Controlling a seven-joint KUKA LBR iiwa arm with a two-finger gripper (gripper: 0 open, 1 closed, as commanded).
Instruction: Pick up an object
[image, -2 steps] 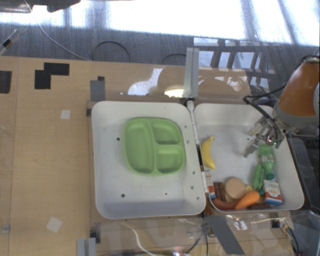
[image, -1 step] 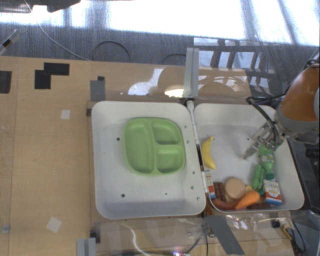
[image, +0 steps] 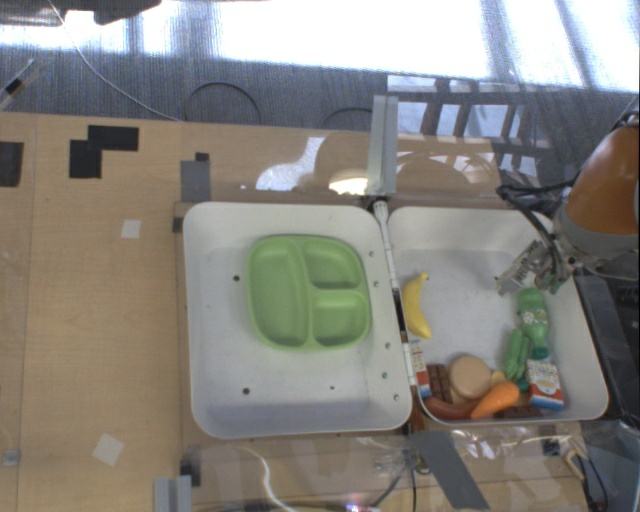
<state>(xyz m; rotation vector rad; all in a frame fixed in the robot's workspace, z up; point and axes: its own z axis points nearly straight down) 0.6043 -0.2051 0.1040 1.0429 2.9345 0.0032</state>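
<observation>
Two white bins were seen side by side on a wooden bench. A green divided plate lay central in the left bin. In the right bin, a banana lay by the left wall; a green bottle, carrot and carton were crowded near the front right corner. The gripper was seen just above the bottle; its grip could not be told.

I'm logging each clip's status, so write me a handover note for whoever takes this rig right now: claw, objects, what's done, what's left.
Claw: low over the right bin, near its right wall, just above the green bottle; nothing seen between its fingers.
Objects: banana by the divider; bottle, carrot, round bun and small carton crowd the right bin's near corner. Green plate lies in the left bin.
Done: nothing lifted.
Left: grasp one item and raise it.
</observation>
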